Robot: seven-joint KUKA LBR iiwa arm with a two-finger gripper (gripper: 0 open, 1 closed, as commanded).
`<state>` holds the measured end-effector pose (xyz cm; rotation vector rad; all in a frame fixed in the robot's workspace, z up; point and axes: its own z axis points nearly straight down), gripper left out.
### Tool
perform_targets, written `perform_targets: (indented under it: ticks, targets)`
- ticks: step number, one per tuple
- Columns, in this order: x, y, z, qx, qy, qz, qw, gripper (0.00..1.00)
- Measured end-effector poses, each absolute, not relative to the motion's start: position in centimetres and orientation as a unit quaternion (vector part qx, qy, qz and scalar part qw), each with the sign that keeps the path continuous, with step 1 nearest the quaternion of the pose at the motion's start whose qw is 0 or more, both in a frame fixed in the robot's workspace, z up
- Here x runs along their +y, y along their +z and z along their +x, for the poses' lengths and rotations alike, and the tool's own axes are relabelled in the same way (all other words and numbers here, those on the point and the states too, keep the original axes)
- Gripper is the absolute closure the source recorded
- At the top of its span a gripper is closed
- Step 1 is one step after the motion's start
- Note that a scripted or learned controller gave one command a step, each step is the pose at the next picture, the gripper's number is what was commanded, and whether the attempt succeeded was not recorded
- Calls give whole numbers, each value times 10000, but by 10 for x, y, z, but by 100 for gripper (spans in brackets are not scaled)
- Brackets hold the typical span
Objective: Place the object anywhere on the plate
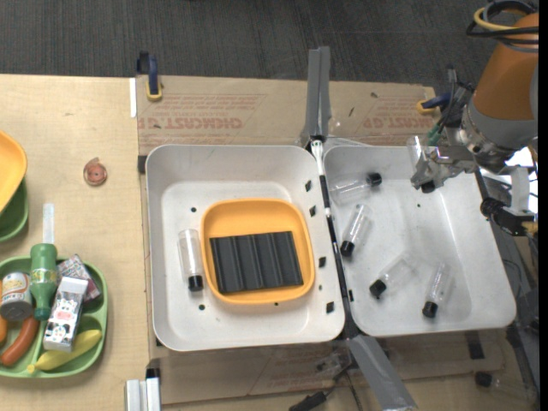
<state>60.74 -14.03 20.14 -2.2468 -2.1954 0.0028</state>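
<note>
An orange plate lies in the left bin, and a black ribbed block rests on it. Just left of the plate lies a clear vial with a black cap. Several more clear black-capped vials lie in the right bin: one near the back, one by the left wall, two toward the front. My gripper hangs over the back right part of the right bin, apart from the vials. Nothing shows between its fingers.
A metal divider runs between the bins. On the wooden table to the left sit a green tray of toy food, a yellow and green dish and a small pink disc. Clamps hold the cardboard at the back.
</note>
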Motion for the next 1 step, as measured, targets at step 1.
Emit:
perform_targets:
  ticks: [1]
  targets:
    - [-144, 216, 652, -7220, 12, -6919, -3, 100]
